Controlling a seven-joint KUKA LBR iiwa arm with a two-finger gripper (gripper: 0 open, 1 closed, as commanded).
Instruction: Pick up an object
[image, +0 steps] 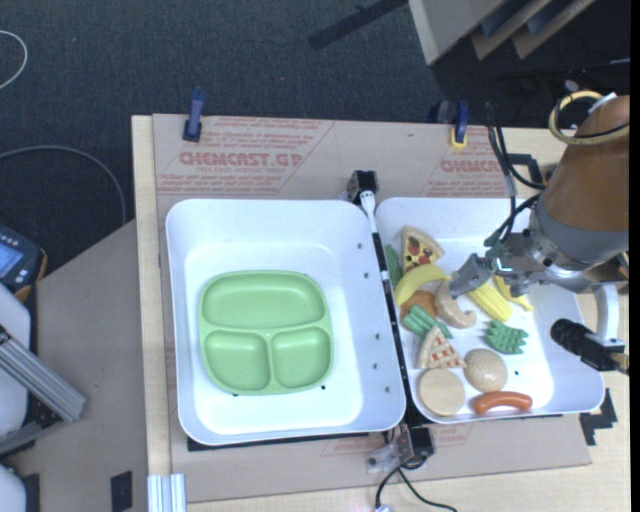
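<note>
Over rt bin (560, 395), arm (590, 190) angled down-left, tool (470, 283) above toy food — fingers spread, nothing betw. them

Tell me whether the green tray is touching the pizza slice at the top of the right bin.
Apart. The camera view shows the green tray in the left bin and the pizza slice in the right bin, with both bin walls between them.

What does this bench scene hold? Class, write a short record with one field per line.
left bin: shallow white bin holding a green three-compartment plastic tray
right bin: shallow white bin holding toy food
toy food: pizza slice, yellow banana, red sausage, round tan biscuit
arm: grey pincer above the right bin's toy food
</note>
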